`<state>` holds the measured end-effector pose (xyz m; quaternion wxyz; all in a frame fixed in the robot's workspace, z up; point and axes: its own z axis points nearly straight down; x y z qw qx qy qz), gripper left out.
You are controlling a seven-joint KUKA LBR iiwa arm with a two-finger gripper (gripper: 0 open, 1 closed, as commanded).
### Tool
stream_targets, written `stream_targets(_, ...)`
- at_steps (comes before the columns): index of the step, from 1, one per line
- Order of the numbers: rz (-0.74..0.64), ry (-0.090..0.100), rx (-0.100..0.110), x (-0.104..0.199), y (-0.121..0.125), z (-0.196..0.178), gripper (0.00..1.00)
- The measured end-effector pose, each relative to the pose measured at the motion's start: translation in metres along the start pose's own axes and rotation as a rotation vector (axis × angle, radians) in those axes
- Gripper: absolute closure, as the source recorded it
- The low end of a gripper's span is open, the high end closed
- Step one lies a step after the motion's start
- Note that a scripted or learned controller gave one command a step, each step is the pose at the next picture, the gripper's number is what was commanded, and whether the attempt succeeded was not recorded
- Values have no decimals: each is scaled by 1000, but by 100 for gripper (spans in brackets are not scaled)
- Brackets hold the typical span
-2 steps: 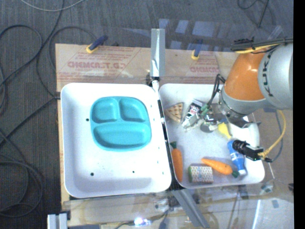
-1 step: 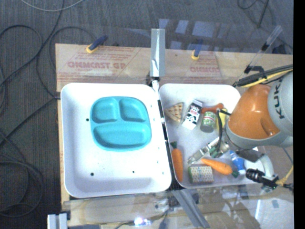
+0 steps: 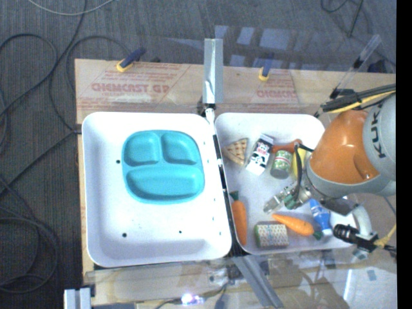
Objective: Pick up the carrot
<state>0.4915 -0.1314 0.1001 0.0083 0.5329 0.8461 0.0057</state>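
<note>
My gripper point(image 3: 278, 201) hangs low in the right bin point(image 3: 267, 122) with nothing in its open fingers, so the job is hardly begun: one carrot point(image 3: 293, 224) lies just beside it and another carrot point(image 3: 239, 218) by the left wall.

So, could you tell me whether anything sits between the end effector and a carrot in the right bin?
Nothing visible does. The end effector hangs just above the nearer carrot, with bare bin floor between. A second carrot lies by the left wall, also unblocked.
</note>
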Motion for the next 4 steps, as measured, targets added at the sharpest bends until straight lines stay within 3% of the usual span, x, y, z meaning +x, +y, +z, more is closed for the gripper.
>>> stream_targets(1, 79, 10, 21, 42, 14, -82, 100)
stream_targets(2, 79, 10, 21, 42, 14, -82, 0)
stream_targets(3, 8, 5, 11, -34, -21, 11, 0)
stream_targets(4, 7, 1, 4, -35, -18, 2, 100)
